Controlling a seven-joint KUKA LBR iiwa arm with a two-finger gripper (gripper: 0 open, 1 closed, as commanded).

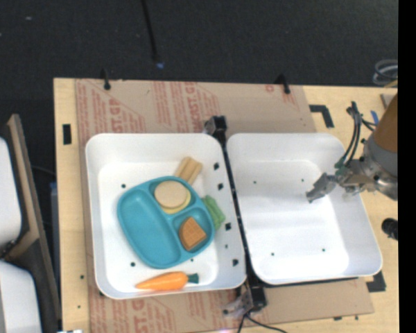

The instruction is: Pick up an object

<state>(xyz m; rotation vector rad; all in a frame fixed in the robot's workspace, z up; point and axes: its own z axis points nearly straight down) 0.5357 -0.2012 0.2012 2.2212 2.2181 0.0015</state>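
Pale wooden tabletop carries two shallow white plastic bins side by side. Left bin has all the objects; right bin has the grey arm with orange band reaching in over its right edge.

Teal compartmented plastic tray sits mid left bin. In its compartments: a round tan cookie-like disc and a brown square toast-like piece. Orange toy carrot with green tip lies near the bin's front wall, apart from the tray. Tan wooden block touches the tray's upper edge. Small green piece pokes out from the tray's right side, partly hidden; can't tell what it is.

Gripper hangs over the right bin, well apart from every object. Jaws: can't tell how they stand, too small and blurred.

Step, my read: approach, nothing grasped. Next move needs a traverse left across the divider, then descent. Carrot looks like the easiest target, lying free. Arm is cut off at the right.
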